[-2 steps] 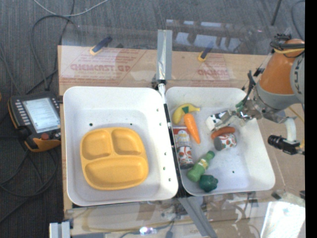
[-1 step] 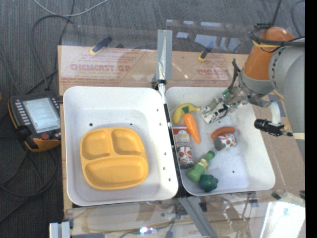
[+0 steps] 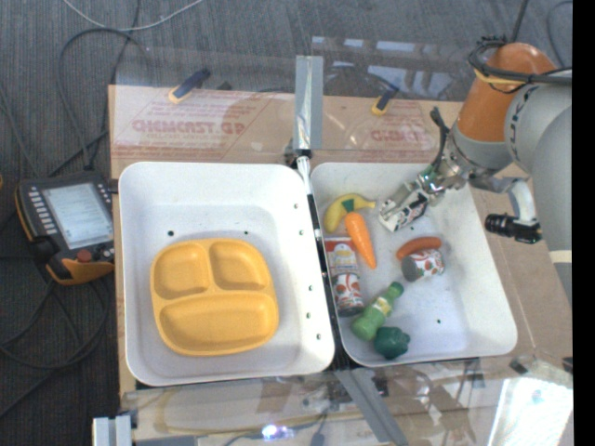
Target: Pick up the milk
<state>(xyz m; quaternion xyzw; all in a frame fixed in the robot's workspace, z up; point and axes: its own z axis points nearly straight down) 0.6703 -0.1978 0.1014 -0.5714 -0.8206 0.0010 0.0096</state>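
I saw the pincer (image 3: 409,207) low in the right bin (image 3: 493,314), just beside the carrot (image 3: 361,238); whether it was apart or together I couldn't tell. The milk (image 3: 346,275) lay just below that carrot, against the bin's left wall. I feared the wall would block one finger.
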